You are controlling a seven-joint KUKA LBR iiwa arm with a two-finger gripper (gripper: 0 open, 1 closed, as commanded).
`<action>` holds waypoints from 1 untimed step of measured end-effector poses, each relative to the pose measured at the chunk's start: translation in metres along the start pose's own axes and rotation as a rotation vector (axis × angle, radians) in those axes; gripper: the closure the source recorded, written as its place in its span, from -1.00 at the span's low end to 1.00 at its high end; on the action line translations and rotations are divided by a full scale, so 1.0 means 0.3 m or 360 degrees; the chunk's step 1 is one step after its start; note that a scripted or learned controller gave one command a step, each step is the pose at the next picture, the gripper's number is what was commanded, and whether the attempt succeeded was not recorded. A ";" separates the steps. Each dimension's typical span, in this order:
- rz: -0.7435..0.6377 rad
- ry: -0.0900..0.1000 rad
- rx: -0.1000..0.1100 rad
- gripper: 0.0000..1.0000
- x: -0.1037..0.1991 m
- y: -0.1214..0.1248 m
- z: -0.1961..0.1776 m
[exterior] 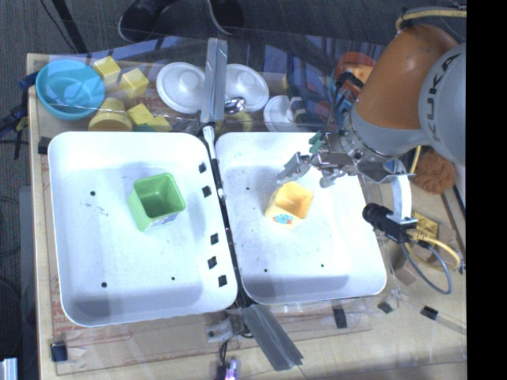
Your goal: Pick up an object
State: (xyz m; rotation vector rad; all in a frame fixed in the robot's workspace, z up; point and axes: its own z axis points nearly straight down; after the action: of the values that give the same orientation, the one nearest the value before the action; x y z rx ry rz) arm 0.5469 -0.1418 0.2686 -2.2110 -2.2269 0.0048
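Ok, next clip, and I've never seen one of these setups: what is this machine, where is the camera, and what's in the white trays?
One camera looks down at a slant on a bench with two shallow white bins. The grey and orange machine on the right is a robot arm; its end effector hovers over the right bin, just above a yellow cup lying on its side. Nothing is visibly held. The left bin holds a green cup. Behind the bins sit spare items: a blue bowl, yellow blocks and white lids.
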 end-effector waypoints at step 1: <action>-0.0095 -0.0001 0.0000 -1.00 -0.164 0.075 0.310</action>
State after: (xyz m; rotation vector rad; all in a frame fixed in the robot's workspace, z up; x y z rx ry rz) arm 0.5693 -0.1908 0.1756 -2.1437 -2.2921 0.0050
